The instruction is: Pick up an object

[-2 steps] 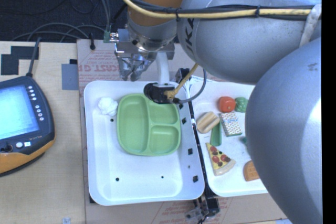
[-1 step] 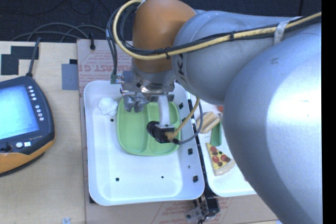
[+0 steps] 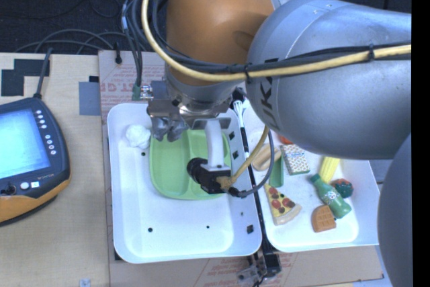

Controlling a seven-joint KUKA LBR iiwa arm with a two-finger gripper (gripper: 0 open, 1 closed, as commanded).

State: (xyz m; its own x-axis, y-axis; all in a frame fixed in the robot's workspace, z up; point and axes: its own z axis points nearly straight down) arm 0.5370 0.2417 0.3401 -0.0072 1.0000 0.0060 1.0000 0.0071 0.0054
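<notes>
1. While the grey arm (image 3: 322, 91) covers the top of both bins, the claw (image 3: 171, 130) hangs over the far left edge of the green plate (image 3: 171, 175). I cannot tell whether the claw is open or closed, and I see no thing held in it.
2. The left bin (image 3: 175, 228) contains the green plate, which lies flat in its far half, and a white crumpled lump (image 3: 138, 136) just beside the plate's far left corner. The near half of this bin is bare white floor.
3. The right bin (image 3: 366, 222) touches the left bin along one side. It contains a toy pizza slice (image 3: 282, 203), a green bottle (image 3: 329, 195) lying on its side, a yellow piece (image 3: 329, 168) beside the bottle, a small speckled square (image 3: 295, 159) and a brown flat piece (image 3: 323, 219) near the front.
4. A tan piece (image 3: 262, 159) lies near the wall between the bins. A cable crosses it, so its form is hard to make out.
5. A red thing (image 3: 285, 141) shows only a small part under the arm. The far part of the right bin is hidden by the arm.
6. On the counter (image 3: 67, 232), left of the bins, lies a control tablet (image 3: 27, 151) with a lit screen, cut off by the picture edge.
</notes>
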